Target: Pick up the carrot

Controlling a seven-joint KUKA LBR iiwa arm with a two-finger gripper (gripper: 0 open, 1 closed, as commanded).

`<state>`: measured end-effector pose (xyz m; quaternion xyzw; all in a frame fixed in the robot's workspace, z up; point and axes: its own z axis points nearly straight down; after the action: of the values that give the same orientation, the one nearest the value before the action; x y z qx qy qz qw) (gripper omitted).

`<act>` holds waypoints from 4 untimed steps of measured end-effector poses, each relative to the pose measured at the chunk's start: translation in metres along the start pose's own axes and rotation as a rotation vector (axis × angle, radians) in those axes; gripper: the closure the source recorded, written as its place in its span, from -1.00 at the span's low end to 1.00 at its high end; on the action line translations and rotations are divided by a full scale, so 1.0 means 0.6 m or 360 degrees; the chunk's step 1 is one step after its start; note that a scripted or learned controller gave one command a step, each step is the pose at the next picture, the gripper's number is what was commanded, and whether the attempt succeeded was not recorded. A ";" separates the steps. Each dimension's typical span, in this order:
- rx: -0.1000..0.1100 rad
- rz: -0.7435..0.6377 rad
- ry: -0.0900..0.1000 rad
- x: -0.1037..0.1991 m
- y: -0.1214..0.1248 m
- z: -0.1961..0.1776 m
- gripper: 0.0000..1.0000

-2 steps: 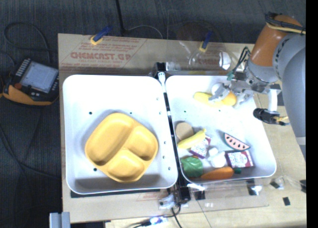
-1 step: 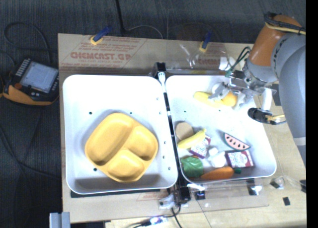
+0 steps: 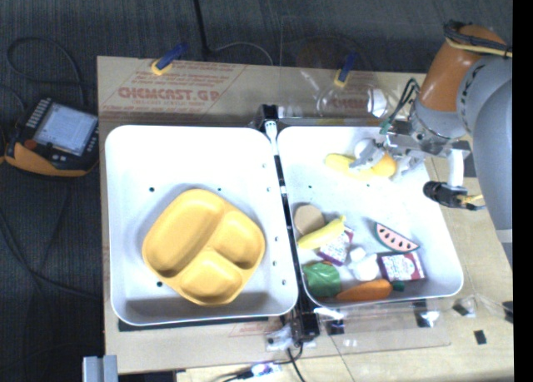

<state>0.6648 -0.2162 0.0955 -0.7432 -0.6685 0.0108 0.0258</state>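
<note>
We saw the carrot (image 3: pixel 364 291) lying along the right bin's (image 3: pixel 433 230) front edge, well apart from our gripper (image 3: pixel 372 152), whose state we could not tell. We judged it light, stiff, slippery; grasp mid-length.

The grey arm (image 3: pixel 500 147) enters from the right edge of the camera view and bends back toward the far right corner of the bench, its orange band (image 3: pixel 454 68) sitting high, just above the wrist. Below that band the wrist (image 3: pixel 425 126) tilts down and to the left, carrying a cluster of cables and a metal mounting block. The gripper (image 3: pixel 372 154) hangs at the end of it, low over the far part of the right-hand side, its tips too small and cluttered to read.
</note>
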 end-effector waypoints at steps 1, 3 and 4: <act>0.0002 0.0077 0.0002 0.002 0.000 0.000 -1.00; 0.0007 0.0077 0.0003 0.004 -0.001 -0.016 -1.00; -0.0108 -0.0384 -0.0039 -0.001 -0.064 0.008 -1.00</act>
<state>0.6265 -0.2125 0.0927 -0.6577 -0.7532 -0.0058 -0.0064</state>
